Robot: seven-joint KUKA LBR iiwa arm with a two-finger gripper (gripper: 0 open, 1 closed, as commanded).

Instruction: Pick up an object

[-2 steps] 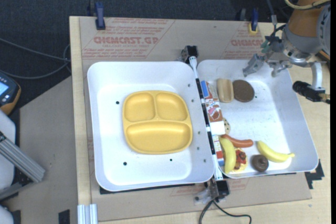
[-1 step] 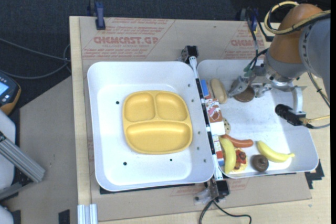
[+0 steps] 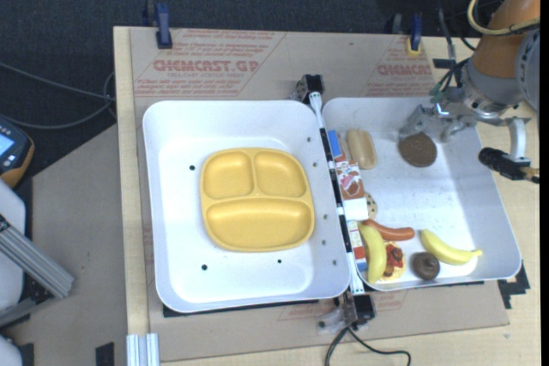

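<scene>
Gripper (image 3: 426,123) low over right bin (image 3: 480,210), far end, directly above brown round patty (image 3: 419,151)

Fingers look spread either side of patty's top edge; can't confirm contact or grip, patty appears to rest on bin floor. Other items in right bin: bun (image 3: 363,147) by divider, packet (image 3: 350,182) below it, sausage (image 3: 393,231), two bananas (image 3: 374,250) (image 3: 446,248), small brown ball (image 3: 426,266) at near edge. Left bin (image 3: 171,210) holds yellow compartment plate (image 3: 256,199), centred, flat
</scene>
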